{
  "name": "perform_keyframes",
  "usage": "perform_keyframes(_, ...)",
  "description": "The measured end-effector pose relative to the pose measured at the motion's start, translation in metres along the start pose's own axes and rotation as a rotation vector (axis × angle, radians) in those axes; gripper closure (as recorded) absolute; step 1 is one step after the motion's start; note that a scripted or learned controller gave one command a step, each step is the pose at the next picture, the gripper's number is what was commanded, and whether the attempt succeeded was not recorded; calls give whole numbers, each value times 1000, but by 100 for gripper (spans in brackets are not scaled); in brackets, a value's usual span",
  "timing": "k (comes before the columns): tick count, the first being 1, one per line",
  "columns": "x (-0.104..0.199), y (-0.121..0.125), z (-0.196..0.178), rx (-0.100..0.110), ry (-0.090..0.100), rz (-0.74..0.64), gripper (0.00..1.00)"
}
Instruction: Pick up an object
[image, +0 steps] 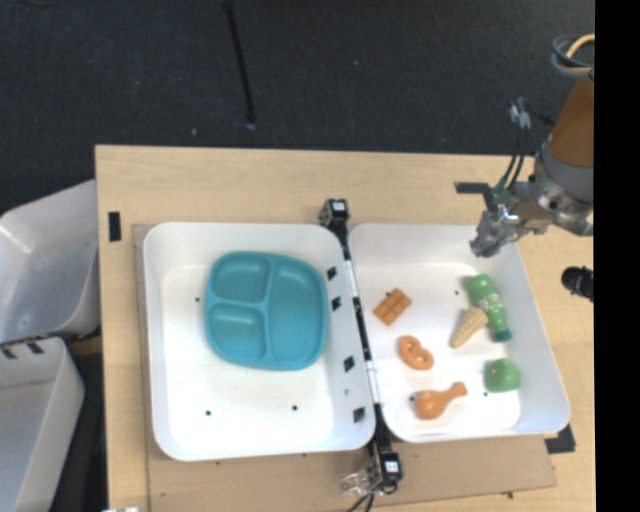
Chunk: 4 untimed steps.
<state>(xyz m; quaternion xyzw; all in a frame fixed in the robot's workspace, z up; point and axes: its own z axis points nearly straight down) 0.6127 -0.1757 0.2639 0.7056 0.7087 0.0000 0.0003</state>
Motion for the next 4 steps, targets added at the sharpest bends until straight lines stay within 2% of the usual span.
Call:
perform_keyframes(1,57,-16,-2,0,1,-1,100)
perform_keyframes(2,102,-18,-2,0,1,-1,100)
perform_keyframes(3,153,-37,-2,1,1,-2,100)
perform_keyframes(4,209,-37,10,2,2,-2,100)
